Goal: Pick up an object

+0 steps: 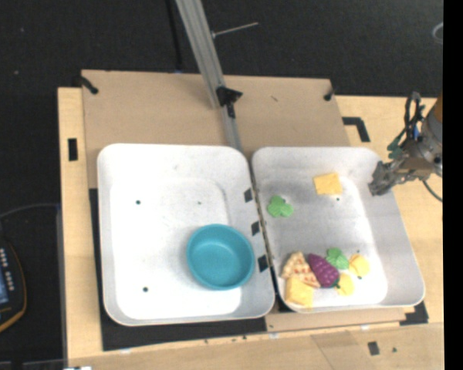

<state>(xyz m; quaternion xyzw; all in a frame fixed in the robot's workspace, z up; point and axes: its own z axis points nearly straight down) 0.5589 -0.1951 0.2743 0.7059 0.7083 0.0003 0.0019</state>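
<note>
A heap of toy food (322, 272) is seen in the right bin's (386, 230) near corner: yellow, purple and green pieces touching. A blue bowl (219, 256) sits in the left bin (139, 183). Farther back, a green piece (279, 207) and yellow block (328, 183) lie apart. The gripper (382, 180) hangs over the right bin's far rim, nothing seen held; its finger state cannot be told.

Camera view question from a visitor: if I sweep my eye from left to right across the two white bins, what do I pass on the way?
Blue bowl in the left bin → green toy in the right bin → yellow block → the gripper at the right bin's far right rim. The heap of small toys at the near edge overlaps too much to order.
</note>
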